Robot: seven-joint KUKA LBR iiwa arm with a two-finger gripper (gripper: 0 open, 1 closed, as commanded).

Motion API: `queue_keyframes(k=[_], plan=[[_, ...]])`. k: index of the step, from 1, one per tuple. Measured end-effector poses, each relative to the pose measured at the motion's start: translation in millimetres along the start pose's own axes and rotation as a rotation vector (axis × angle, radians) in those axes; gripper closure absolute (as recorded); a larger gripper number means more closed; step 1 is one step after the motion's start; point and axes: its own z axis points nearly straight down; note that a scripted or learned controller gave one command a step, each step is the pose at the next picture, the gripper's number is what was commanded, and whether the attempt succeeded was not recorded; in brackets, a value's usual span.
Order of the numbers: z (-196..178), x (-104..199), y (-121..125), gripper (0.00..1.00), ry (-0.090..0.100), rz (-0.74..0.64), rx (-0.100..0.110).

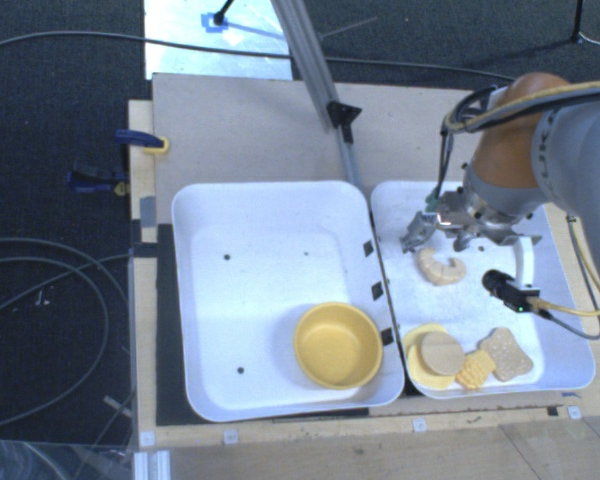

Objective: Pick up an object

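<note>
Nearest me, at the lower right of the frame, the right bin (580,373) holds a cluster of food pieces: a round tan disc (442,352) on a yellow plate (416,346), a waffle (472,370) touching it, and a slice of bread (507,353) just to the right. Left of these, in the lower right corner of the left bin (220,218), I see a yellow bowl (338,344) standing upright. Higher in the right bin lies a pale curved croissant (439,266), apart from the cluster. My tool (423,230) hangs just above and left of the croissant, close to it, at the end of the grey arm (570,158) coming in from the right edge. I cannot tell how wide the tool stands, and I see nothing gripped in it. Both bins sit on the worktop (240,128), with a blue clamp (98,179) at its left edge.
</note>
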Motion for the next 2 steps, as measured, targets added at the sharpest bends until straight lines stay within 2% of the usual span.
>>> queue_keyframes(k=[1,2], plan=[[38,0,0,0.00,0.000,0.000,-0.001],[26,0,2,1.00,0.000,0.001,-0.005]])
